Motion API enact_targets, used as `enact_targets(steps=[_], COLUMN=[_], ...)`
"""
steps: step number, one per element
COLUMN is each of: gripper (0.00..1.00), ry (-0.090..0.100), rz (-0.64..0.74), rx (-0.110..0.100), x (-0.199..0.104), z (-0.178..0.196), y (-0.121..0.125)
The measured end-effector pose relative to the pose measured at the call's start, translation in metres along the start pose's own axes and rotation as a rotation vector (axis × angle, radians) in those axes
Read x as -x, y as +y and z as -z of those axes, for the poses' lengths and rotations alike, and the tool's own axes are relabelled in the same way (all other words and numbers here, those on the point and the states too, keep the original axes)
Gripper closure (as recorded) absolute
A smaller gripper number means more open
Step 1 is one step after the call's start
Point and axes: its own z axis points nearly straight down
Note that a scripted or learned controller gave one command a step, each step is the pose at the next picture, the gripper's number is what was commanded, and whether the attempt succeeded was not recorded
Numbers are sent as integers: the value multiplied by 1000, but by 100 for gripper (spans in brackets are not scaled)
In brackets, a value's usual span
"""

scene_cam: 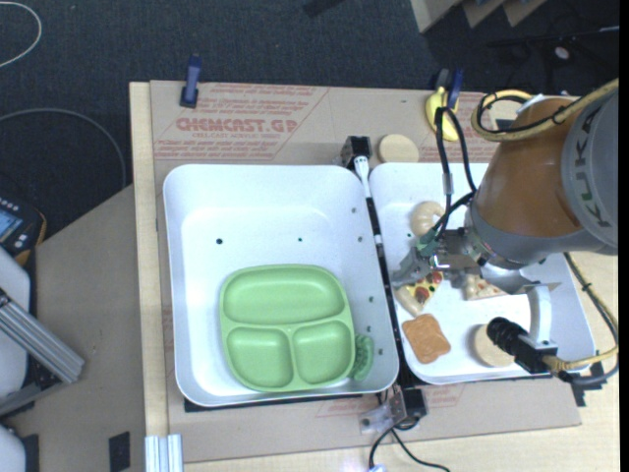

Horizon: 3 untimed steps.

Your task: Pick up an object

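My gripper (429, 260) reaches into the right bin (393, 187) from the right, low over its left half. Just below it lies a small red and yellow item (428, 287), close to the gripper tip; whether they touch is unclear. A pale beige lump (425, 214) sits just above the gripper. A brown toast-like piece (426, 337) lies near the bin's front left corner. A tan round object (484, 346) rests at the front, partly hidden. The grey and orange arm hides much of the bin's right half.
The left bin (197, 214) holds a green divided plate (285, 324) in its front half. A beige disc (398, 148) lies on the bench behind the right bin. A blue clamp (190, 82) and a yellow clamp (442, 108) grip the board's far edge.
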Motion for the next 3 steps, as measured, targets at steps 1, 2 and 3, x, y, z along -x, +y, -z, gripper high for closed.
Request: enact_targets(steps=[1,2,3], gripper=[100,100,100], ry=[-3,-1,5], rz=[-7,-1,4], rx=[-3,-2,14], x=[4,-58,-122], z=[5,56,215], y=[1,-13,-10])
